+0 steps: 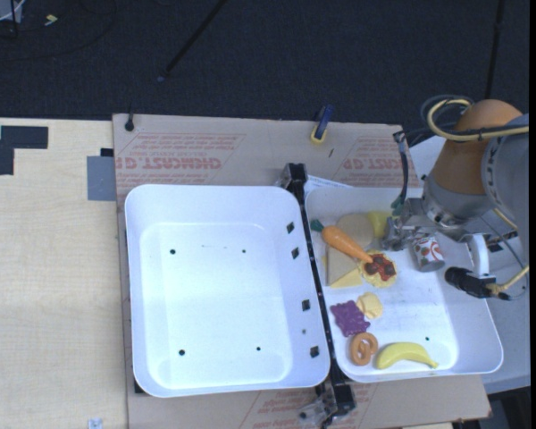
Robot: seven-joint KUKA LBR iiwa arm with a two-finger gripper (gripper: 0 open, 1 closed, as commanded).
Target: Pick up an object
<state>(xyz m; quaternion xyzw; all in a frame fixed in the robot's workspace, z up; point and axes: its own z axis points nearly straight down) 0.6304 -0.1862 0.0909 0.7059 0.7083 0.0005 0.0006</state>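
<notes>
Camera view, read near edge to far. At 5 o'clock in the right bin (482, 351) lies a yellow banana (406, 356), with a brown pretzel-shaped piece (364, 348) touching its left end. Just above sit a purple grape cluster (347, 316) and a small pale yellow item (370, 306). Further up, a pale wedge (344, 271) carries a pizza slice (380, 269) and an orange carrot (344, 239) laid across it at a slant. A yellow-green object (378, 223) sits near the far wall. The left bin (143, 284) holds no pickable item.

The gripper (402, 235) is low at the bin's 1 o'clock area, just beside the yellow-green object and the small can (428, 253). Whether the fingers are released or clenched cannot be told; nothing is seen between them.

Risk assessment: the items are crowded, so a descent here may nudge a neighbour or close on two pieces. The can could roll away. The carrot rests on stacked pieces and may slip.
</notes>
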